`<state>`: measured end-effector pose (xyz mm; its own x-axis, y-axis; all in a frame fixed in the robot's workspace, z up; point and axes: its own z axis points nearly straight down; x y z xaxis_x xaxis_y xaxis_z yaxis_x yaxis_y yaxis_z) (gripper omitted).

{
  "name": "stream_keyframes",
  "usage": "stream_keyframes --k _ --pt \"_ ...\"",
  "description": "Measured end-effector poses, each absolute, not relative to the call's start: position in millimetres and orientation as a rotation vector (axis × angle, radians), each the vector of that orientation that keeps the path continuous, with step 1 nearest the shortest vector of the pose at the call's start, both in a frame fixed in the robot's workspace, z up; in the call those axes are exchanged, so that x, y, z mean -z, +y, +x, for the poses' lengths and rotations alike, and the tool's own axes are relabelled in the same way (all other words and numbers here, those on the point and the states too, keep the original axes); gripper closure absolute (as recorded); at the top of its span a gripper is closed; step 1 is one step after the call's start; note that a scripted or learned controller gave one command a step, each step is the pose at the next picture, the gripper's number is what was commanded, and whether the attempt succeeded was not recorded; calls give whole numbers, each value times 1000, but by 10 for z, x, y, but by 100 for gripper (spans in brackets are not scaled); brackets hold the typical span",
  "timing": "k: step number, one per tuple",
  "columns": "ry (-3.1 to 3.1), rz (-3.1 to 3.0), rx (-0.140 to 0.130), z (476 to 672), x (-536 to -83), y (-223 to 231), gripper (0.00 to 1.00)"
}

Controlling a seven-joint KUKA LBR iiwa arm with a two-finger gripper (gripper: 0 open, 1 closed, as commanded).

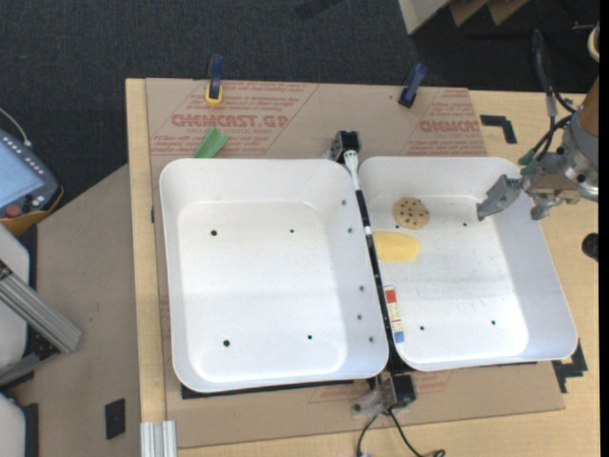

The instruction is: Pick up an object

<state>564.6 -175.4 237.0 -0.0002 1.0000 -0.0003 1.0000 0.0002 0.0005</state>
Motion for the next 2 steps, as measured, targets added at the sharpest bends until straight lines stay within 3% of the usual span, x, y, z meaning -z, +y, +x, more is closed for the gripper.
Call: stream_keyframes --k 1,2 --pt "2206 2207 -10 6162 -3755 -2268 0" --pt "2203 2208 -13 5538 -5291 -2253 0"
